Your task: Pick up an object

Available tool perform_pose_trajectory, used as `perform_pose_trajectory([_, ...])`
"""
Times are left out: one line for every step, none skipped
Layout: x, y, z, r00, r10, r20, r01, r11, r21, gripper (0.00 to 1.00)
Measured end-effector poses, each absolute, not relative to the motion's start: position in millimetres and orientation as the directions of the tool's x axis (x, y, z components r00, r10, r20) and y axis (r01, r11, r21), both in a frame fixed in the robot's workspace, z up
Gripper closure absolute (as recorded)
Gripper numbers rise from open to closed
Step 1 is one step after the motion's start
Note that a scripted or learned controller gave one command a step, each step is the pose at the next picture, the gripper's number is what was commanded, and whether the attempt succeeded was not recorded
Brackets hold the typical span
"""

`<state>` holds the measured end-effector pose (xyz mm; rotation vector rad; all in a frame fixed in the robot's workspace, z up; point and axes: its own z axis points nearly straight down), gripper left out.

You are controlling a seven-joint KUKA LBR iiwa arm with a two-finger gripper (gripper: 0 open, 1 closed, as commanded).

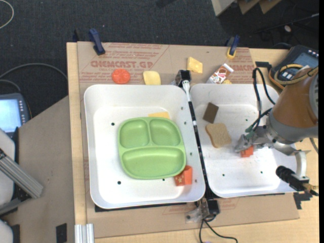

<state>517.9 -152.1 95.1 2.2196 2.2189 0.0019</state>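
The tabletop (126,59) is carrying two white bins over dark floor. In the right bin (228,184), the pincer (243,147) is sitting at 3 o'clock of the bread slice (218,134), touching a small orange block (246,153); the arm is partly covering the pincer, so its state cannot be told.

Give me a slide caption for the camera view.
Gripper over a small orange block in the right bin, beside a bread slice.

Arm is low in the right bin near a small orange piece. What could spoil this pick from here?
The gripper sits right at the small orange block, with the tan bread-slice toy close on its left; closing could nudge the slice or push the block aside. The block is tiny, so it may well slip. Whether the fingers straddle it is unclear.
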Motion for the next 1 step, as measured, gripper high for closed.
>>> perform_pose_trajectory([595.0, -71.2, 191.5, -0.012, 1.000, 0.001, 1.000, 0.012, 0.016, 1.00])
